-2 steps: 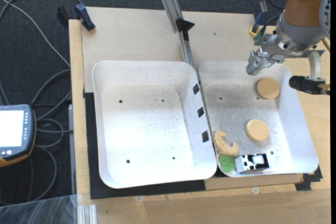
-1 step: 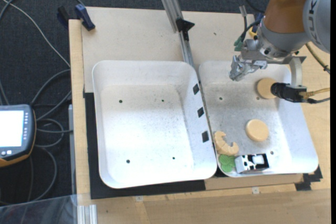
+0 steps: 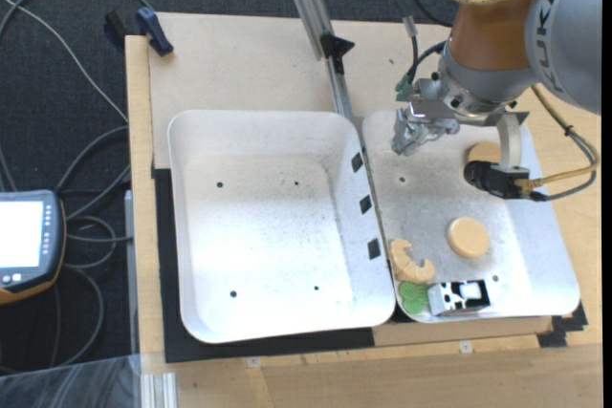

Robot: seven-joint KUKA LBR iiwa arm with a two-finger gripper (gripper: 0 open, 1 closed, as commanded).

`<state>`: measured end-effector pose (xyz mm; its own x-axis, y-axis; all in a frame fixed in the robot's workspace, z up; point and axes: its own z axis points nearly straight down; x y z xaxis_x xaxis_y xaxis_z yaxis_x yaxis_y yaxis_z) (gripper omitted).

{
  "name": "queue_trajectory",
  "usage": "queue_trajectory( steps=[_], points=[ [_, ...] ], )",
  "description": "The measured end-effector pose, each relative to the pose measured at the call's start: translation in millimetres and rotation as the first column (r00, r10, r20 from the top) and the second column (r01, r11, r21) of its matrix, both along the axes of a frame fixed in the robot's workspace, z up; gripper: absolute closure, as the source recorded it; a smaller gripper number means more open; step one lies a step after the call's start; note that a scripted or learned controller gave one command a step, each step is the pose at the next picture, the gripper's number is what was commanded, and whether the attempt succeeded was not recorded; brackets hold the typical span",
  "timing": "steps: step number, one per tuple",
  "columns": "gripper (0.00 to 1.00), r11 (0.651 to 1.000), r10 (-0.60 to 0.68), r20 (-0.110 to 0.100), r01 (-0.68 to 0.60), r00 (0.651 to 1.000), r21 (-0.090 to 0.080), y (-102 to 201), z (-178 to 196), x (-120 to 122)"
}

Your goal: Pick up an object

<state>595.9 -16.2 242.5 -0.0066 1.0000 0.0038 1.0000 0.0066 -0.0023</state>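
Objects lie near the right bin's [image 3: 535, 234] front while the gripper [image 3: 408, 137] hovers at its back, finger state unclear.

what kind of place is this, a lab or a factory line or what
Most likely a robotics lab test bench: a KUKA arm over two white bins of small test objects, loose cables on carpet, and a teach pendant beside the bench.

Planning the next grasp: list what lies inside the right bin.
Right bin: a tan disc, a tan curved piece, a green piece, a black-and-white block. Another tan piece is partly hidden behind the arm. The pincer hangs over the far end.
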Motion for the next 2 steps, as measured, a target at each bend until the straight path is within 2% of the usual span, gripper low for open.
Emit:
queue_trajectory(
  steps=[1, 2],
  points=[
    [1.00, 1.000, 0.001, 0.000, -0.001, 1.000, 0.000, 51, 8, -10],
    [1.00, 1.000, 0.000, -0.002, 0.000, 1.000, -0.001, 100, -6, -24]
  ],
)
